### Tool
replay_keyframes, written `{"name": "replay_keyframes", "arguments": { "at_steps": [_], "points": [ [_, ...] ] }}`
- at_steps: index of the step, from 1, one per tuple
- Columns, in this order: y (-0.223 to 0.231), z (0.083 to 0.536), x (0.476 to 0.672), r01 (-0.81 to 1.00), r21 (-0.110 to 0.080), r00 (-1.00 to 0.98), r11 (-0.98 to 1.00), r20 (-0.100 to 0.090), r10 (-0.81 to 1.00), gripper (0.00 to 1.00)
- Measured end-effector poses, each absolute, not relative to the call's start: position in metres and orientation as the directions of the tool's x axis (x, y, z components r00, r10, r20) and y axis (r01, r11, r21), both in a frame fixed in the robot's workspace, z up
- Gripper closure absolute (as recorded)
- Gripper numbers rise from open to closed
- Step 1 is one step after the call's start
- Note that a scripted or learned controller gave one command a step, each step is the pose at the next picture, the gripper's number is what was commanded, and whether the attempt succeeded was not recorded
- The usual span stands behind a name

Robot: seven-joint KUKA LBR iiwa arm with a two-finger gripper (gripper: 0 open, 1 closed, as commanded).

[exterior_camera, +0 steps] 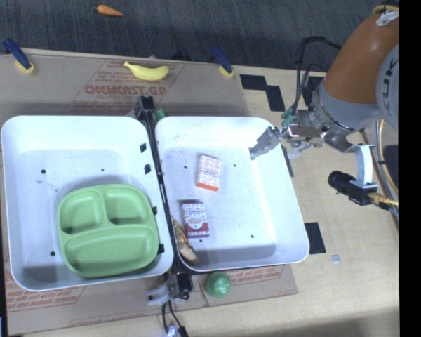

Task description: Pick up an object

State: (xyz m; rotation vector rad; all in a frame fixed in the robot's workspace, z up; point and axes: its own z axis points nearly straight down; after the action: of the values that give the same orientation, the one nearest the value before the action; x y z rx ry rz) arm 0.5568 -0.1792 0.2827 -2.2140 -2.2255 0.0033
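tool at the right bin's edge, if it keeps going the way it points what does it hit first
The tool points left and slightly down, over the right bin. Straight on, it would likely meet the orange-and-white box first. Depth is unclear from above, so it may pass over it instead.

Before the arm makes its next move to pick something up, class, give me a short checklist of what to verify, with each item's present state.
1. Targets in the right bin: orange-and-white box and dark red box lie there. Ok.
2. Boxes apart from each other: a gap shows between them. Ok.
3. Gripper over a target: it sits at the bin's upper right rim, away from both boxes. Not ok.
4. Something already held: cannot tell.
5. Dark red box has room: a small tan item lies near it by the wall. Cannot tell.
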Motion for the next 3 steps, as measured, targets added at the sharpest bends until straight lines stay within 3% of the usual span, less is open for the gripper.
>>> {"name": "replay_keyframes", "arguments": {
  "at_steps": [1, 2, 3],
  "points": [
    [-0.198, 0.161, 0.537, 1.000, -0.007, -0.006, 0.006, 0.001, 1.000, 0.00],
    [-0.210, 0.091, 0.606, 1.000, -0.004, -0.008, 0.008, 0.000, 1.000, 0.00],
    [-0.189, 0.190, 0.563, 1.000, 0.001, -0.004, 0.004, 0.000, 1.000, 0.00]
  ]
}}
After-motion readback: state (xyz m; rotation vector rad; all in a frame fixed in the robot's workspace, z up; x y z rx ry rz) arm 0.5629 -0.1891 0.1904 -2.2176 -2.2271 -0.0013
